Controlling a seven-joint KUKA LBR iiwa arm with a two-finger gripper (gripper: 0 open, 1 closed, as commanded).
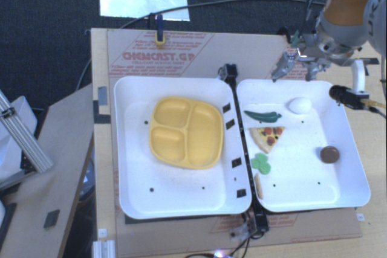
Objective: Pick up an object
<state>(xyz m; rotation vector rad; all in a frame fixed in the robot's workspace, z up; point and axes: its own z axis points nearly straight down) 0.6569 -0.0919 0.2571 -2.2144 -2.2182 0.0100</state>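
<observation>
My gripper [295, 73] hangs over the far rim of the right bin [347, 187], open, with nothing between its fingers. Below it in that bin lie a white egg [299, 106], a green chili pepper [263, 115] and a pizza slice [267, 137]. A green leafy piece [260, 162] and a thin tan stick [258, 185] lie near the bin's left wall. A brown round piece [329, 154] rests toward the right side.
The left bin [130, 190] holds a yellow divided plate [186, 132]. A black divider with clips [240, 148] runs between the bins. Cardboard [181, 51] lies under both, and a cable crosses behind it.
</observation>
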